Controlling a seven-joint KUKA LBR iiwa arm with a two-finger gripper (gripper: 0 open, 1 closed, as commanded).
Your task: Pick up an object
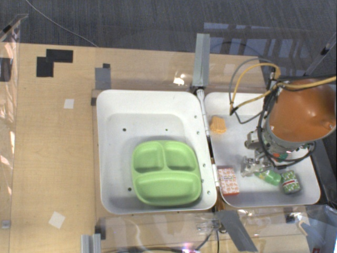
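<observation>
A wooden bench (52, 157) carries two shallow white bins side by side, seen from above at a slant. The robot arm (303, 115), grey with a broad orange band, reaches in from the right and hangs over the right bin (231, 101). Yellow and black cables (247, 88) loop off the arm's upper left side.

The tool (256, 163) sits below the orange band, low over the floor of the right bin, pointing down and toward the left. Its metal parts are small and cluttered in the view, so I cannot tell how it is set or whether anything is in it.

Just right of the tool, touching or nearly touching it, lies a small green object (270, 176), possibly a wrapped or plastic item. Just beyond that, further right, sits a small green-and-white patterned object (290, 183). To the tool's left and a little nearer the front edge of the bin rests a small red-and-white patterned box (227, 180), near the wall between the bins. Further from the tool, up and to its left, a small yellow-orange block (218, 124) lies on the bin floor.

Well to the left of the tool, in the left bin (121, 115), a light green divided plate (166, 172) with three compartments lies flat, toward the front right part of that bin.
</observation>
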